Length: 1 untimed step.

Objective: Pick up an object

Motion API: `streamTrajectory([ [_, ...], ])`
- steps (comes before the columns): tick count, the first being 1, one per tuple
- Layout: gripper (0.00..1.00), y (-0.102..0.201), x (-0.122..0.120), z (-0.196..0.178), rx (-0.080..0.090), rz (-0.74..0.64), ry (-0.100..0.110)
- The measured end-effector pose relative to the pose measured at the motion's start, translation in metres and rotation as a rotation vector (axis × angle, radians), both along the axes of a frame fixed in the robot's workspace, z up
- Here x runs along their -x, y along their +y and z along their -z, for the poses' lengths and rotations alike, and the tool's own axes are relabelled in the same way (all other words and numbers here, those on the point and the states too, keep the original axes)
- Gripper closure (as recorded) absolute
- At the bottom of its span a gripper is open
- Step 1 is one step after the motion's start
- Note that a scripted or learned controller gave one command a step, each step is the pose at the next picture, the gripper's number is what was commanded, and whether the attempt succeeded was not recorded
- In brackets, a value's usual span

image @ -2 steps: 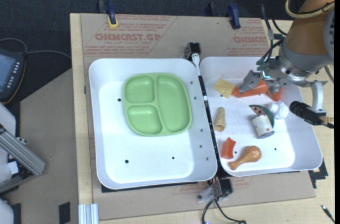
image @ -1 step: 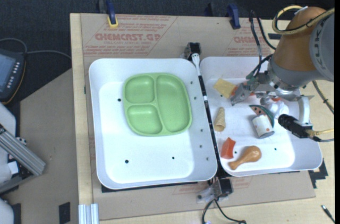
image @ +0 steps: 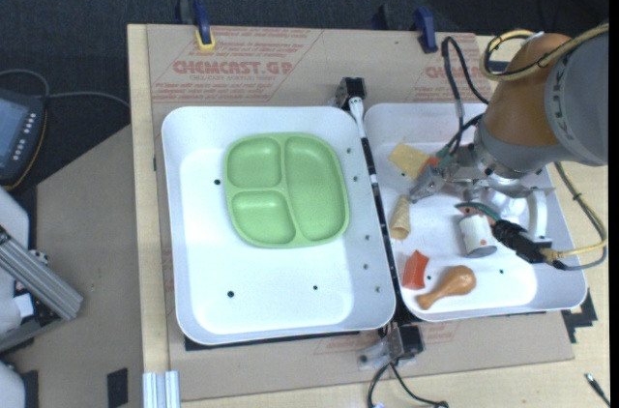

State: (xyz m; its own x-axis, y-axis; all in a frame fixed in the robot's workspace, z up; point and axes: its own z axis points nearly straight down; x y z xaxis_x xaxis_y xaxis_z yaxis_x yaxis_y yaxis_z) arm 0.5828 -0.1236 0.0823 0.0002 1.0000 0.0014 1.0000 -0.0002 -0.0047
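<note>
Reaching in: the grey arm enters from the right, its orange band above the wrist, and hangs over the right bin
Gripper: the gripper sits low over the middle of the right bin; how it stands, and whether it has hold of anything, cannot be told from this slant
Right bin: the right bin is crowded, with bare floor left mainly along its near edge and its near right corner
Cylinder: a small white-and-grey cylinder lies just beside the gripper, on its near side – touching or apart cannot be told
Drumstick: a tan toy drumstick lies near the bin's front edge, thin end pointing left
Red block: a small red block sits just left of the drumstick, close to the wall between the bins
Cone: a tan cone lies along that same wall, nearly upright in the view
Wedge: a pale yellow wedge rests towards the far left of the bin, just left of the gripper
Left bin: the left bin has wide open floor at its front and along its left side
Green tray: a green divided tray lies flat, far of centre, well apart from the bin walls
Bench: the bench shows as a brown border around both bins, with blue clamps on its far edge – one each side
</note>
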Motion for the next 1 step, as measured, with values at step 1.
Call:
streamTrajectory([
  [1, 1.00, -0.0006, -0.0012, -0.0131, 0.001, 0.001, -0.006],
])
